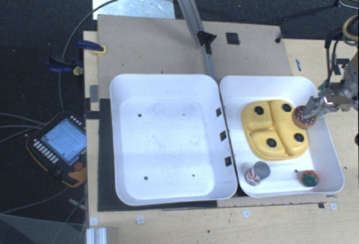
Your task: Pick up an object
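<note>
working from the front of the right bin (335,173), a small green and orange toy (308,178) and a grey cup-like piece (257,172) lie apart; behind them a yellow four-lobed block (275,129) touches a brown ring (303,118). i'd drop straight onto that ring. the pincer (312,108) hangs over it, arm entering low from the right; whether it is spread i cannot tell.

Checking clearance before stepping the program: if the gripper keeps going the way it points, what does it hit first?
Most likely the small brown ring-shaped object right at the gripper tip, with the yellow four-lobed tray just beyond. Height above them is unclear from this view.
</note>
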